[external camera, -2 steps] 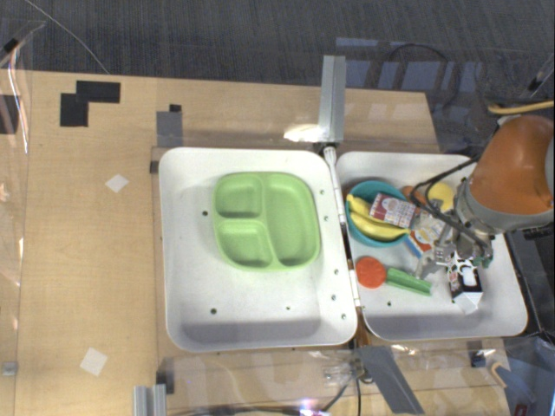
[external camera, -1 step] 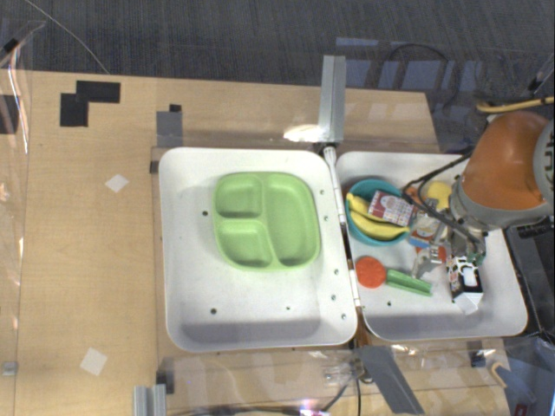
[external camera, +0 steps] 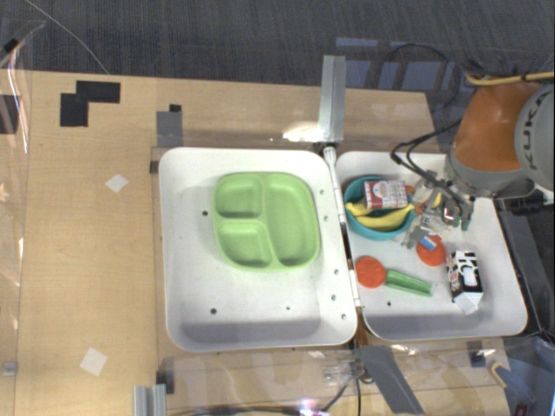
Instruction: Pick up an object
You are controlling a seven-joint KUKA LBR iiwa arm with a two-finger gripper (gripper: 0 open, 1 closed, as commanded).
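where the gripper (external camera: 431, 217) hangs low in the right bin (external camera: 512, 319), finger state unclear, orange-blue object (external camera: 430, 248) just below, bare floor toward the near edge

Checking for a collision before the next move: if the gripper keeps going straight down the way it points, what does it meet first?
Probably the small orange object just below the gripper, though depth is hard to judge from this slanted view.

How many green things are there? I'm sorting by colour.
2: the green divided tray in the left bin, and a green stick in the right bin. The arm may hide others.
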